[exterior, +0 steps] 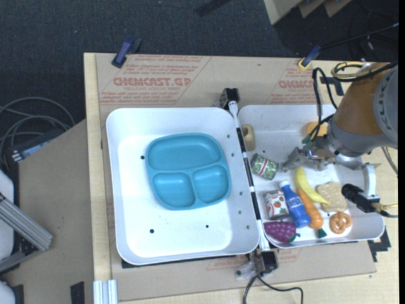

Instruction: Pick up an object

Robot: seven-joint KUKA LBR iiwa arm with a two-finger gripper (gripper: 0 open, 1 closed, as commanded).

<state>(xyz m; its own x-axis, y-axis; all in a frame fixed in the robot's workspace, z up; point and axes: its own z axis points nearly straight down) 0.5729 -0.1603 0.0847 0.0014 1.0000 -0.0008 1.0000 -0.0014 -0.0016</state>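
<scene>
Left bin (126, 170): blue tray (188, 170), untouched. Right bin (278, 116): can (264, 166), carton (276, 204), grapes (281, 231), bottle (295, 206), banana (308, 187), carrot (310, 211), all lying loose. Gripper (305, 159) low over bin; fingers' state cannot be told. Nothing lifted; pick judged not yet done.

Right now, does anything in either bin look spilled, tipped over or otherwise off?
Nothing looks spilled or damaged. The toy food sits jumbled in the right bin: the green can lies on its side and the blue bottle lies flat. The blue divided tray sits flat in the left bin.
</scene>
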